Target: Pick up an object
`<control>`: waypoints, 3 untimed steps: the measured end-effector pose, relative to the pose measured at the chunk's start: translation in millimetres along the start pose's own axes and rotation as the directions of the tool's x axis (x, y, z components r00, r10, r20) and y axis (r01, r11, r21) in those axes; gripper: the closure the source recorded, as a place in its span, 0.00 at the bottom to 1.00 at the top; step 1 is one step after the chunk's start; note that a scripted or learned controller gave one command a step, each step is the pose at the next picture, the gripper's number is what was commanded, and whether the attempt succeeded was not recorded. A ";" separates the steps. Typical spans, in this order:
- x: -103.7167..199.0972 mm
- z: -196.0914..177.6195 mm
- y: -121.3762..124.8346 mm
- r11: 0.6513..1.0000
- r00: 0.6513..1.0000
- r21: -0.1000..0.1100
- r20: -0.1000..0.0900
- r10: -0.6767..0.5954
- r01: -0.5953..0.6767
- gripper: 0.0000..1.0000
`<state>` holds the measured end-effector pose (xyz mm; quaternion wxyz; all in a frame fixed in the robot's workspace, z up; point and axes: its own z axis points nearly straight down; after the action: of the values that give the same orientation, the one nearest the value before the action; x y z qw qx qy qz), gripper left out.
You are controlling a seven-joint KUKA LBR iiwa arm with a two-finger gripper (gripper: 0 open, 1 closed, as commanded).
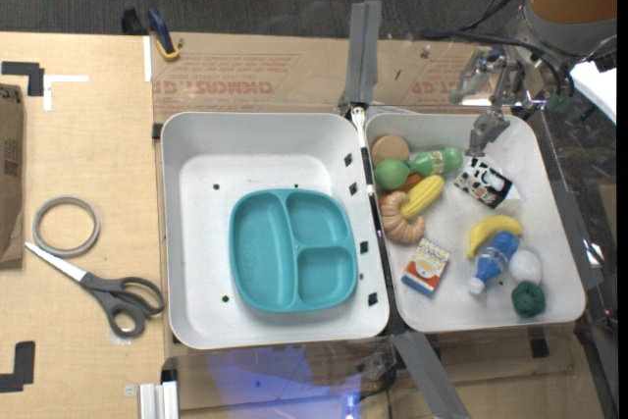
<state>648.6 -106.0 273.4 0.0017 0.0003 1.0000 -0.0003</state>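
Toys are lying in the right white plastic bin (pixel 549 299): one yellow plastic banana (pixel 493 233), one yellow corn cob (pixel 423 195), one small blue-capped bottle (pixel 490 265), one dark green ball (pixel 528 298). Banana is stretching left to right, curved. Metal two-finger gripper (pixel 488 130) is hanging above the bin's back, gripping nothing; I cannot tell its opening. One teal divided plate (pixel 293 249) is sitting in the left white bin (pixel 196 211).

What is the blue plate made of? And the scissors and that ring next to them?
The teal divided plate looks like smooth moulded plastic with an even matte sheen. The scissors show shiny metal blades and grey, probably plastic, handles. The ring looks like a tape roll, though it could be something else.
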 end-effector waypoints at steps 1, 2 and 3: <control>41.7 175.4 -55.2 1.000 1.000 0.000 0.000 0.011 -0.011 0.00; 113.8 180.6 -76.3 0.997 0.997 0.000 -0.001 0.079 -0.079 0.00; 111.9 170.5 -75.4 0.997 0.997 0.001 0.003 0.074 -0.074 1.00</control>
<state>537.2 -181.4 102.6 0.0034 0.0373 0.9993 -0.0008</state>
